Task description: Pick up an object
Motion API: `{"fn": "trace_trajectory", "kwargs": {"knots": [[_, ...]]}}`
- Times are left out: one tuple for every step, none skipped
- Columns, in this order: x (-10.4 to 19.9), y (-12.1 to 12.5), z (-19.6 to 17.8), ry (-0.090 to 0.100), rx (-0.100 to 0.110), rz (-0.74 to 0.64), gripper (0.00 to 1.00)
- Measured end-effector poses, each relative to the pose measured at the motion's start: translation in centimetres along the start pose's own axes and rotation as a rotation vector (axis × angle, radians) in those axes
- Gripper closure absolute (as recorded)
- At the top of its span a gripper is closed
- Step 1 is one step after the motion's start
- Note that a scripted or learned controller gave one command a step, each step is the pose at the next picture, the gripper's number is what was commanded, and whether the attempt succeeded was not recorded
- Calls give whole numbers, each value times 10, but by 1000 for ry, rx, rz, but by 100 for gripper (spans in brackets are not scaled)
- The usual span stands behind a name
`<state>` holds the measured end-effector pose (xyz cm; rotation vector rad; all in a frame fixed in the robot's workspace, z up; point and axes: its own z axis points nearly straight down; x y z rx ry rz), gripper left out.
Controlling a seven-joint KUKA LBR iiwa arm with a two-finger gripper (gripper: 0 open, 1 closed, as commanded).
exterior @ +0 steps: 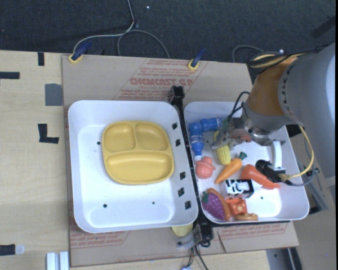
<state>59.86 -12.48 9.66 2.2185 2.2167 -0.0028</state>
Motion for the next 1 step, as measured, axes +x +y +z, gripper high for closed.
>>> {"fn": "trace_trajectory", "kwargs": {"knots": [[79,26,-94,7,-5,-10,100]]}}
